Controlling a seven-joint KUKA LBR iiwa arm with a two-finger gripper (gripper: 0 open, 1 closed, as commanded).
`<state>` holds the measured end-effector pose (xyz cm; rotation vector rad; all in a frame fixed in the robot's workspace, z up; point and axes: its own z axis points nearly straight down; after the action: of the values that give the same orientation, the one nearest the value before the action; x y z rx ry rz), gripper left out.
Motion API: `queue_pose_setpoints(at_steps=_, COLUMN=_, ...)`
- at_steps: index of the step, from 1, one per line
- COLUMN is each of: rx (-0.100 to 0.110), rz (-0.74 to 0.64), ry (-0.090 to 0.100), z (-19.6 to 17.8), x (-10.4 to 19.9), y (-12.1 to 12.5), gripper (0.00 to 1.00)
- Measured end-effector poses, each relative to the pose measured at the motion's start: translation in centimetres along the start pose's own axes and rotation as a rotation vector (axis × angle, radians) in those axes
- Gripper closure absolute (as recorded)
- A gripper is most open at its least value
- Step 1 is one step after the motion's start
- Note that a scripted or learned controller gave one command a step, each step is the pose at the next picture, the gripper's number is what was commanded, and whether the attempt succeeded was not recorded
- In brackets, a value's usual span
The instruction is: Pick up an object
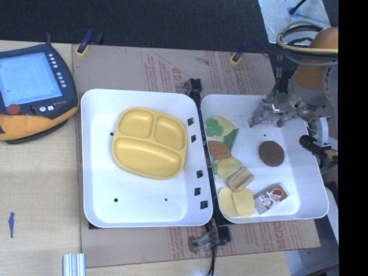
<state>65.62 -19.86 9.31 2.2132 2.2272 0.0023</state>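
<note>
A robotics laboratory workcell is shown. A teach pendant [31, 94] with a lit screen and an orange casing is laid at the left of the wooden bench [34, 211]. Two white bins [95, 154] are mounted side by side on a cardboard sheet [144, 68] held by clamps [86, 42]. A grey industrial arm [310, 56] with an orange band is seen at the right, and toy food items [230, 171] are laid out as test objects.

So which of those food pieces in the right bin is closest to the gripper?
The round brown patty, lying alone just below the gripper; the other pieces cluster along the bin's left side.
</note>
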Motion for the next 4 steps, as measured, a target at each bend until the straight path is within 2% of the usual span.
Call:
queue_pose_setpoints(at_steps=1, rx=0.013, rz=0.006, ry=0.0, z=0.2, x=-1.5, y=-10.1, gripper=0.0)
queue_pose_setpoints(at_steps=2, rx=0.003, rz=-0.003, ry=0.001, z=0.1, x=3.9, y=-7.7, gripper=0.0)
queue_pose_setpoints(at_steps=3, rx=0.002, rz=0.0, ry=-0.002, z=-1.1, x=3.4, y=-7.7, gripper=1.0)
queue_pose_setpoints(at_steps=4, rx=0.004, rz=0.0, ry=-0.002, z=-1.0, x=3.4, y=-7.8, gripper=0.0)
